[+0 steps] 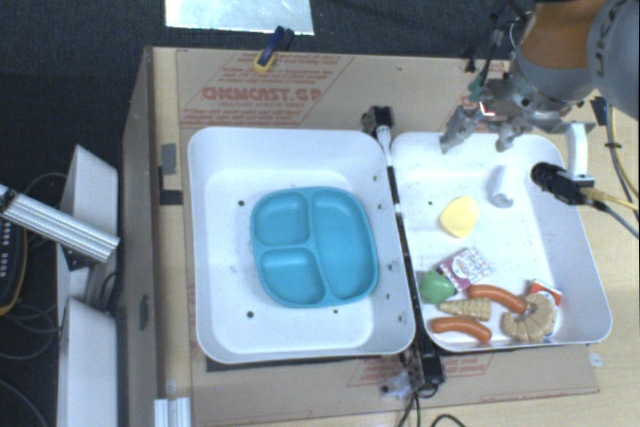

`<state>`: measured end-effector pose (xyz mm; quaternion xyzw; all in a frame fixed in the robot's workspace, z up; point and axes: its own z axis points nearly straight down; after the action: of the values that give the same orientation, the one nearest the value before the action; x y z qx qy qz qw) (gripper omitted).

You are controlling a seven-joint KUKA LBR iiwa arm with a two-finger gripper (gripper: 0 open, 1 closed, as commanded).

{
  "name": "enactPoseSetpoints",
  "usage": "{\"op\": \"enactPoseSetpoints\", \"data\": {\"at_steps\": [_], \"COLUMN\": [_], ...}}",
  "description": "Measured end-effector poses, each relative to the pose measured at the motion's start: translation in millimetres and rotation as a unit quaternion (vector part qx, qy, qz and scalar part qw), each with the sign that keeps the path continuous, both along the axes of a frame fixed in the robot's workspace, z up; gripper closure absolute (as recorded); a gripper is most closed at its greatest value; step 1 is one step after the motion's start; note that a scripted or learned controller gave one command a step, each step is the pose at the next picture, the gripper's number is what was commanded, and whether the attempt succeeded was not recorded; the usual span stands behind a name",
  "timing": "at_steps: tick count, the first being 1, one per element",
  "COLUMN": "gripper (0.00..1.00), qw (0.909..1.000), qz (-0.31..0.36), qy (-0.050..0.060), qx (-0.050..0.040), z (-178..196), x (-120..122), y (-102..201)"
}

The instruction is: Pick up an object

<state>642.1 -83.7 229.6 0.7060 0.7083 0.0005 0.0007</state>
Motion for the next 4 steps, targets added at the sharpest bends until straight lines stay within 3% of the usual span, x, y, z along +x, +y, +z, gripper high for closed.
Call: {"op": "enactPoseSetpoints", "data": {"at_steps": [2, 3, 4], "gripper": [0.00, 0.00, 0.00], "qw": [1.0000, 1.0000, 1.0000], "qz": [-0.001, -0.001, -0.001], "qy": [0.001, 0.001, 0.000], "qx": [0.0000, 0.0002, 0.0000], "z": [-103, -124, -145], "x": [-13, -32, -29], "y": [-29, -13, -27]}}
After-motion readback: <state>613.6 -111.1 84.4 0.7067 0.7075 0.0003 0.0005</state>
